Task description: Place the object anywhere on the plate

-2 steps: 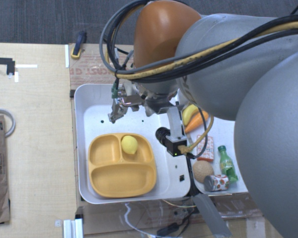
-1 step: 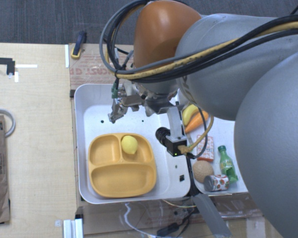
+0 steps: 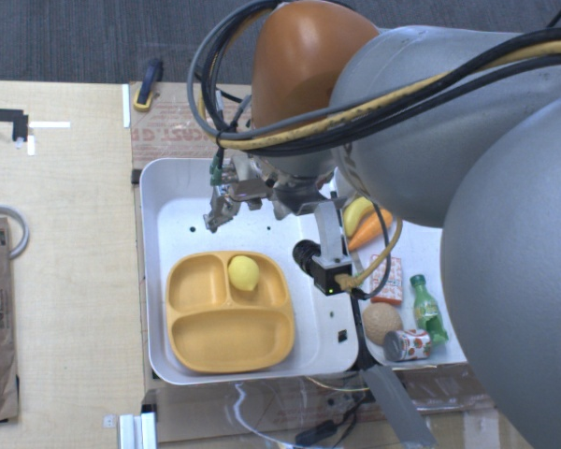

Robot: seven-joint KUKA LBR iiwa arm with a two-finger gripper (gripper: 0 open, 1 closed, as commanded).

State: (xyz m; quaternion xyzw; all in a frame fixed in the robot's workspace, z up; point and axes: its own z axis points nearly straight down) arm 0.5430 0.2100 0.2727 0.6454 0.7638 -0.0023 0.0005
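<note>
A small yellow fruit, probably a lemon (image 3: 244, 272), is lying on the yellow plate (image 3: 229, 330), in its upper right compartment, close to the ridge that is dividing the upper part from the big lower one. The plate is sitting in the lower left part of the left white bin (image 3: 159, 251), a bit below the middle of the frame. Above the plate, near the upper left of this bin, the gripper (image 3: 222, 209) is hanging over the bare white floor, and I am seeing nothing between its fingers; whether they are wide or narrow I cannot tell, because the wrist and the cables (image 3: 262, 138) are covering most of it. The big grey arm (image 3: 449, 110) with its orange band (image 3: 304, 54) is filling the upper right of the frame. In the right bin (image 3: 449, 352), partly under the arm, a banana (image 3: 356, 215), a carrot (image 3: 366, 233), a small box (image 3: 389, 279), a green bottle (image 3: 424, 305), a brown round fruit (image 3: 381, 323) and a small can (image 3: 409, 345) are lying together. To my judgement the fruit is already placed, so the risk is now coming from the arm itself: if it is moving away low, the fingers or the loose cables could be brushing the plate rim and pushing it, and a round fruit could be rolling over the ridge or out of the plate.
</note>
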